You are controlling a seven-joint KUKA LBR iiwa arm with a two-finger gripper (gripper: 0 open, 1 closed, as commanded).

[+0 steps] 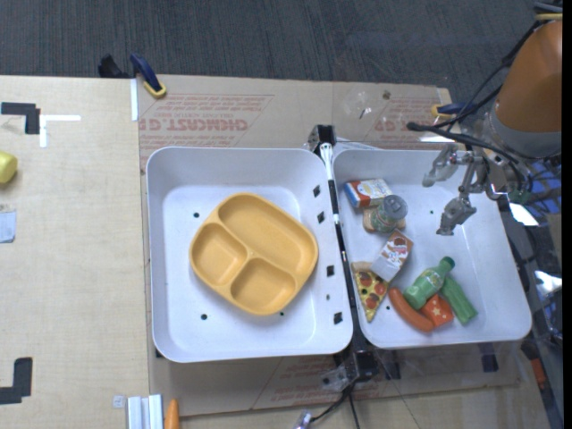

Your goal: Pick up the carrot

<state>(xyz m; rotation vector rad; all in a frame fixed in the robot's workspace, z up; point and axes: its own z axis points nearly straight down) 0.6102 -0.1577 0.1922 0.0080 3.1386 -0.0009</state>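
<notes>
- we see a small yellow thing (6, 167) at the far left edge of the bench, cut off by the frame; what it is we cannot tell.
- a blue clamp with a yellow tip (147, 75) sits at the upper left corner of the cardboard sheet (232, 119), which carries red printed letters upside down to us and too faint to read.
- the left bin (170, 320) holds a yellow tray (254, 253) with three sections, lying tilted near the middle of the bin.
- the right bin (500, 315) touches the left one along its inner wall, and the toys crowd its left and lower part.
- a small red and white carton (367, 191) lies near the top left of the right bin, with a round grey can (388, 213) just below it and a second small carton (392, 256) below that; their labels are too small to read.
- a pizza slice (368, 289) lies by the inner wall, low in the bin.
- the carrot (409, 311), orange-red and long, lies slantwise near the bin's front wall, just right of the pizza slice, with a red piece (438, 310) touching its right end.
- a green bottle (429, 281) leans just above the carrot, and a green vegetable (458, 299) lies to the right of the red piece.
- the gripper (458, 206) hangs over the upper right part of the right bin, well apart from the carrot; its two fingers stand apart with nothing between them.
- the arm (533, 79) comes in from the right, its orange band at the upper right.
</notes>
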